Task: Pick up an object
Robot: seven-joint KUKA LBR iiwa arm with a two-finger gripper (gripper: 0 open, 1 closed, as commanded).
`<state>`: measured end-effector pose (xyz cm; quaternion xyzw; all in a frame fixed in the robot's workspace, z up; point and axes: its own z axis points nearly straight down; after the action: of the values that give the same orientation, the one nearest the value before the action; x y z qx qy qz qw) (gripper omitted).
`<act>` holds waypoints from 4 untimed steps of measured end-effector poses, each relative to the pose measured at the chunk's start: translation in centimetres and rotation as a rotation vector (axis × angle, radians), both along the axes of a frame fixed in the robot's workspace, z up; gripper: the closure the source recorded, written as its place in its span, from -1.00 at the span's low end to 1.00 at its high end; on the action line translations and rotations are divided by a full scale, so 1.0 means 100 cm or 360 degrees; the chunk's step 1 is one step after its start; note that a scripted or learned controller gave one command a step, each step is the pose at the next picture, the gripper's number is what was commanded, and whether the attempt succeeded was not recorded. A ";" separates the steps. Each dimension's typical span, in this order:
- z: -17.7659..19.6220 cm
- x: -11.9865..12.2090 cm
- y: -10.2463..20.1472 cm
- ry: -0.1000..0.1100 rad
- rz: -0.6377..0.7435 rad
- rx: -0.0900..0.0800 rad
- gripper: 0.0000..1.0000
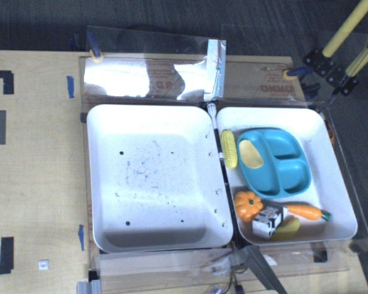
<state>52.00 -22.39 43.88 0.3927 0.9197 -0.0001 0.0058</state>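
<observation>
Starting at the left, the wooden worktop [30,164] carries the left bin [153,176], whose floor bears only faint scuff marks, so we have nothing to pick there. Everything worth taking lies in the right bin [322,122].

Against its left wall stands a yellow corn cob [229,149], lying lengthwise and just beside a blue divided plate [279,164]. One of the plate's compartments holds a flat yellow piece [251,155]. Toward the near edge, an orange pumpkin-like toy [248,205], a small white and black object [267,220], a yellow-green piece [288,226] and a carrot [303,212] are crowded together, touching.

Whether the fingers are open or closed we cannot tell.

In our judgement the step in hand is choosing a target and approaching it. The carrot's right end looks the best bet: it is slender and free of its neighbours there, so we would close across its narrow width. The corn is riskier, hemmed between wall and plate, and the plate looks too broad to straddle.
</observation>
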 end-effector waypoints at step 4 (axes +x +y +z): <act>-0.020 -0.027 0.031 0.0014 0.2043 -0.0007 1.00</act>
<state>49.29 -19.28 41.89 -0.2359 0.9718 -0.0001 0.0017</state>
